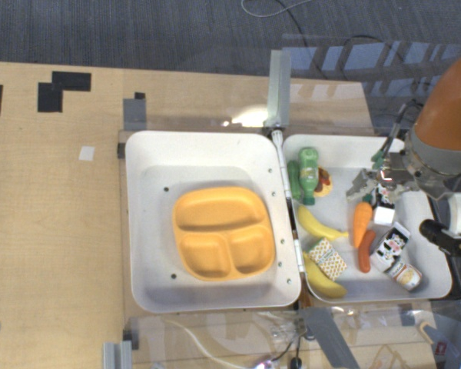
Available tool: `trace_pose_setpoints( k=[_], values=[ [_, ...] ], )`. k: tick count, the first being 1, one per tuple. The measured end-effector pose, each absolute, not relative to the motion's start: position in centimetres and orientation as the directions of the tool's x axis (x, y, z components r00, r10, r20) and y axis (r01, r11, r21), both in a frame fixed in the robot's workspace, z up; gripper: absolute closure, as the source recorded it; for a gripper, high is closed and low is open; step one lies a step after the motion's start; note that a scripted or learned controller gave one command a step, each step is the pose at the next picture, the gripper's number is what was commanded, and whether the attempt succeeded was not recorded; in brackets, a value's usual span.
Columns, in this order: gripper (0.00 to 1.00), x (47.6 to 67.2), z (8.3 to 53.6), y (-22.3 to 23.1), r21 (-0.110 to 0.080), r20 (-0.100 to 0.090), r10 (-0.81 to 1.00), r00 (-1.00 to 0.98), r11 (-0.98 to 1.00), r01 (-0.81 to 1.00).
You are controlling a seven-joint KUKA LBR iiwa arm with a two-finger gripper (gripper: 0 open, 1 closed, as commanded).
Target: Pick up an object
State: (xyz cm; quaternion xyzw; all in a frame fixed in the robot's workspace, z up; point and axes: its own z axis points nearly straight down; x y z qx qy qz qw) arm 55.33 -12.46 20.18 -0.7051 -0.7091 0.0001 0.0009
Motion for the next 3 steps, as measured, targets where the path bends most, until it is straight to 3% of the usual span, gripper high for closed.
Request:
trace_pose_setpoints(
  k=[1, 2, 3],
  values=[
    [0.00, 54.0, 9.3, -14.4, 0.002, 0.001, 0.999, 0.038, -0.038, 0.999],
    [1.00, 54.2, 10.1, -14.4, 0.002, 0.003, 0.999, 0.039, -0.039, 0.999],
    [1.00, 59.4, 18.0, -9.9, 0.001, 0.001, 1.000, 0.005, -0.005, 1.000]
  ],
)
